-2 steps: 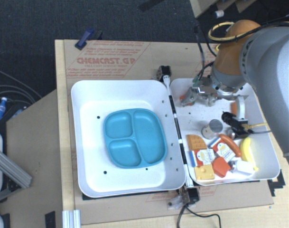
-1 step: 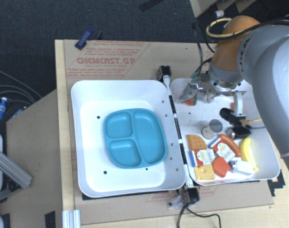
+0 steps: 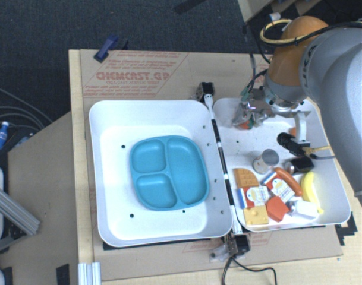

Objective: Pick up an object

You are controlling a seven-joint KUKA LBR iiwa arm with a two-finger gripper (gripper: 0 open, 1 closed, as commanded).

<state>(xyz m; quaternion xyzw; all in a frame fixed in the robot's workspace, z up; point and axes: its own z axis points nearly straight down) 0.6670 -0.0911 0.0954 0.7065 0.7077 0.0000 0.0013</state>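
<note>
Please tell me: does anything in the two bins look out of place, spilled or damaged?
Nothing looks spilled or broken. The blue divided plate lies slightly askew in the left bin. In the right bin, the toy food pieces are heaped against the near corner, some overlapping. The gripper is at that bin's far end.

Bulky grey arm (image 3: 341,82), orange wrist band (image 3: 293,46), yellow cable (image 3: 276,31)
</note>
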